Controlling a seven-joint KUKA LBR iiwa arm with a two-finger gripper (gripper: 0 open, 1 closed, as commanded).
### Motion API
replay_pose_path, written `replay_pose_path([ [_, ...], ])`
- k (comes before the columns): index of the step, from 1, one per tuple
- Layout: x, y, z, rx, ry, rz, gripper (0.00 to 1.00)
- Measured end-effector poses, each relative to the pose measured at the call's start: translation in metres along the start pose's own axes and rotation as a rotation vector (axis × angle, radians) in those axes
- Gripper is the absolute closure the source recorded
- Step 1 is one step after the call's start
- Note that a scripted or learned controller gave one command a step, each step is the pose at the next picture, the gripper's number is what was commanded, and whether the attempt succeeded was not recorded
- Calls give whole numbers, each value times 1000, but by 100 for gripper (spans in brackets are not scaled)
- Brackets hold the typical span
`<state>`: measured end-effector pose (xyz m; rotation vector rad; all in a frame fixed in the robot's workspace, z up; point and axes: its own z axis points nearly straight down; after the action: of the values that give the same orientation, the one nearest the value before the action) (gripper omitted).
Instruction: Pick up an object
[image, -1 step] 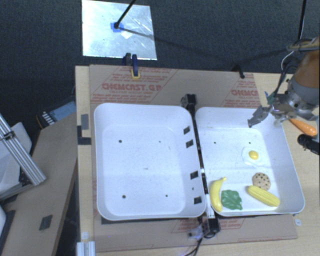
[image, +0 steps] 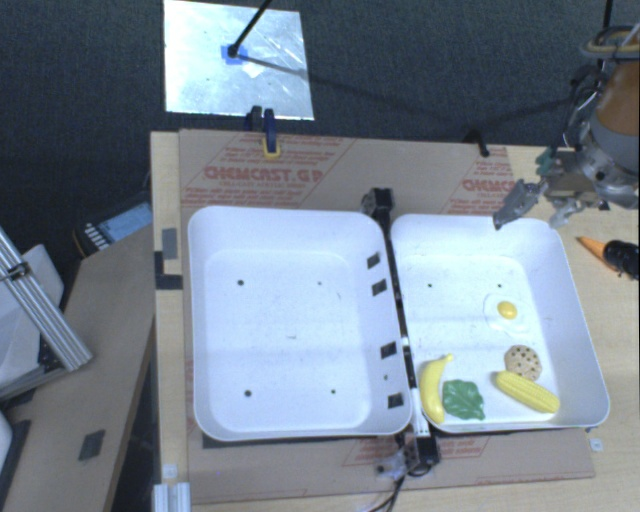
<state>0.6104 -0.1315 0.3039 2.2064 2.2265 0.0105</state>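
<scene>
**Arm poised above the right bin, nothing lifted yet**

The gripper (image: 535, 205) hung over the far right corner of the right bin (image: 470, 250), at the end of the grey arm (image: 610, 120) reaching in from the right. Its two fingers stood spread apart, with nothing between them, so it was released and carried no load.

All the things that could be picked lay at the near end of that same bin, well apart from the gripper. A fried egg (image: 506, 310) sat toward the right wall, about halfway down. Nearer the front rim were a cookie (image: 521, 361), an ear of corn (image: 527, 392) just beside it, a banana (image: 433, 386) close to the divider between the bins, and a green leafy piece (image: 464, 400) touching the banana's right side. The left bin (image: 290, 330) showed bare white floor.

By this evidence the task was barely begun: no object was grasped or raised, and the whole of the approach, descent, closing and lift appeared to remain.

As for writing, the brown board (image: 300, 165) under the bins bore red print reading "CHEMCAST", followed by letters that looked like "GP"; the same print recurred near the right far corner, too partly hidden to read in full.
</scene>
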Motion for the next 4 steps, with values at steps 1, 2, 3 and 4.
replay_pose_path([
  [1,94,-27,-66,2,2,-4,0],
  [2,141,-58,-177,-5,3,-2,0],
  [3,163,-106,-237,0,2,1,0],
  [4,150,-62,-75,21,-2,10,0],
])
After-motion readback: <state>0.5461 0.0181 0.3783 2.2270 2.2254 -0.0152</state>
